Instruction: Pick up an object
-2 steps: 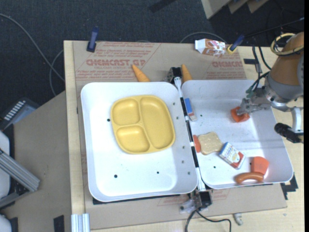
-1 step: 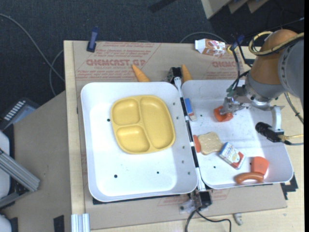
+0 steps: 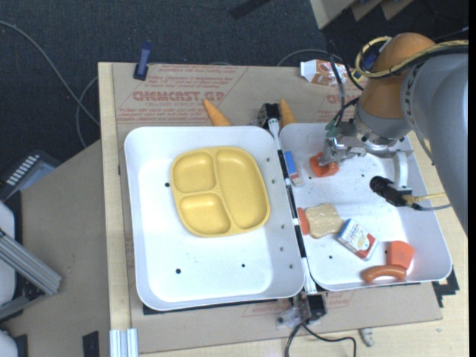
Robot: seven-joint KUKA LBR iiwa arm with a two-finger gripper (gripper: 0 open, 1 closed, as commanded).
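My gripper [image 3: 337, 144] reaches in from the right and hangs low over the far left part of the right bin [image 3: 424, 222]. Directly under its tip, touching or nearly touching it, lies a small red-orange object [image 3: 323, 166]. Whether that object is gripped cannot be made out. In the same bin lie a blue item [image 3: 290, 166] by the left wall, a tan slice of bread [image 3: 322, 219], a small white and red carton [image 3: 355, 239], an orange cup [image 3: 400, 254] and an orange curved piece [image 3: 382, 274].
The left bin [image 3: 149, 222] holds a yellow divided plate [image 3: 220, 190]. Behind the bins, on the cardboard, lie two orange carrot-like pieces [image 3: 216, 114], a blue clip [image 3: 141, 61] and a small packet [image 3: 320, 71]. A black part with a cable [image 3: 392, 190] juts out below the wrist.
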